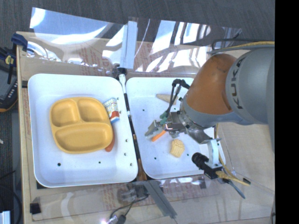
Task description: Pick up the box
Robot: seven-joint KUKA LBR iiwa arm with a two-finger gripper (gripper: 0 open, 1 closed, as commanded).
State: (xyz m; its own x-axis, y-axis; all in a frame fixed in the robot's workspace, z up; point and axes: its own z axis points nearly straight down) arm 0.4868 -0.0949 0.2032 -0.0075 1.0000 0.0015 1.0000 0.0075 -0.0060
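A: Here the arm (233,90) is reaching in from the right over the right bin (142,125), its gripper (161,126) hanging low near the bin's middle.

B: What is lying in that bin?

A: An orange carrot-like piece (158,136) is sitting right at the gripper's tip, a pale yellow lump (176,148) is lying just below it, and a tan wedge (163,97) is resting toward the far wall.

B: And the box?

A: The box (111,109), small, with red and blue print, is lying in the left bin (39,125), touching the right rim of the yellow tray (79,125).

B: Is the gripper gripping anything?

A: I cannot tell; the view is not showing how far it is parted, nor anything in its hold.
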